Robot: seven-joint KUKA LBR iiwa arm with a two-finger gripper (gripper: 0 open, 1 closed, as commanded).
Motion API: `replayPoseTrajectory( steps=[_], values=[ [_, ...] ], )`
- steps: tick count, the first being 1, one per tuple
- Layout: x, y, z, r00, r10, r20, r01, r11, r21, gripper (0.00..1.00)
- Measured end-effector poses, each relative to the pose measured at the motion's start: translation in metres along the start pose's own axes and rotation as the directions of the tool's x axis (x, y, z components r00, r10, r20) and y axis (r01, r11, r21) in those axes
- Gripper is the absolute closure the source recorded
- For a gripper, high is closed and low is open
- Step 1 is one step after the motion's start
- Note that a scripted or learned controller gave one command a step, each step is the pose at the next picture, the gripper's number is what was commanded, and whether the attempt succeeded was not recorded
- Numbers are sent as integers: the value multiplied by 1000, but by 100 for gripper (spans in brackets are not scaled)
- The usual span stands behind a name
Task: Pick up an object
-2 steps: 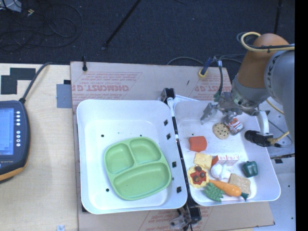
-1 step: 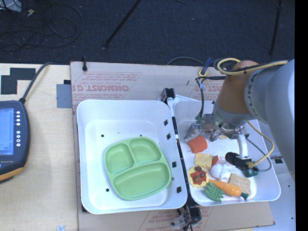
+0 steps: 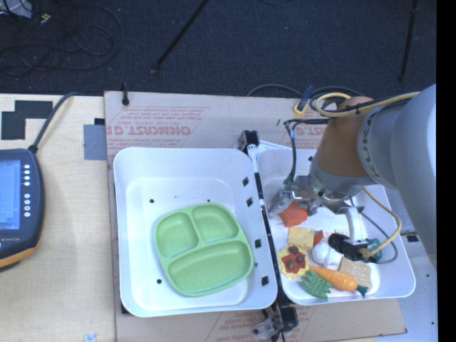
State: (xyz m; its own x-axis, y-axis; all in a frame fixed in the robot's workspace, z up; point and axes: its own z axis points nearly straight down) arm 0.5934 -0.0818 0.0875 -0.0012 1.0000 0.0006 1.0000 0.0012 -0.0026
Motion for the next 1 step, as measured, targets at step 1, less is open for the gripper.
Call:
replayPoseTrajectory(
  steps=[1],
  values=[
    [-1,1,-9,1000,4,-2,-4,1000,3,100]
  ],
)
